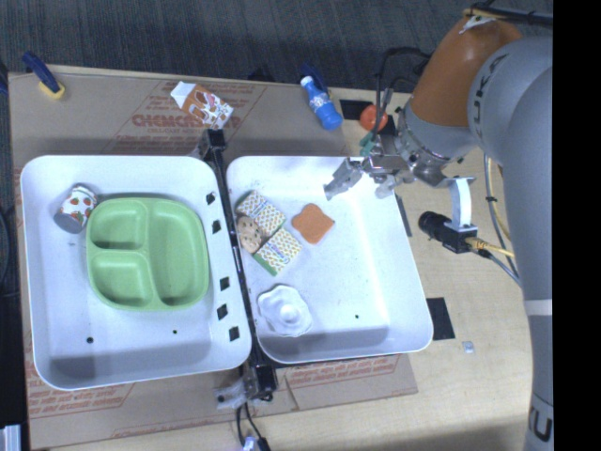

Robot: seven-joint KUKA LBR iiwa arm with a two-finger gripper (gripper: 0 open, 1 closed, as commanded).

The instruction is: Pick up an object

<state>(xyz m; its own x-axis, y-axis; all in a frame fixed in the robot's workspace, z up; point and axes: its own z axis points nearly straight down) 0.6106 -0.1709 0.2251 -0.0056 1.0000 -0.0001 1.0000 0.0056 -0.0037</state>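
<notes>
Gripper: above the right bin's far edge; fingers spread apart, nothing between them.
Arm: orange band visible; lettering on grey shell cut off, unreadable.
Right bin: four items. Orange piece nearest gripper, apart from it; two patterned snack packets, print illegible; one white cup-like item near front wall.
Left bin: one green divided tray; one small printed packet beside it.
Cardboard: red print, partly hidden, unreadable.
Bench: one blue bottle.
</notes>
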